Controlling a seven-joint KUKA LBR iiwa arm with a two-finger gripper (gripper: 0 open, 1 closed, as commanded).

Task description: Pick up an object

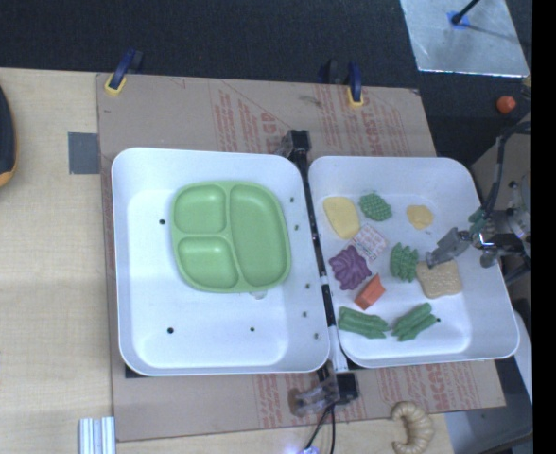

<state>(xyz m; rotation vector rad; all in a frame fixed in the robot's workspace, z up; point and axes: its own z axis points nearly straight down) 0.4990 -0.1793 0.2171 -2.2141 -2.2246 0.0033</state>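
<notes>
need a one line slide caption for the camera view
Gripper poised over toy foods in the right bin, just above a tan cracker; a green divided plate sits in the left bin.

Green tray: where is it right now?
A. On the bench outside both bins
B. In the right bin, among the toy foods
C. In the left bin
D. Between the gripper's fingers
C. The green tray, with its three compartments, lies flat in the left bin, while the toy foods sit in the right bin near the gripper.
</notes>
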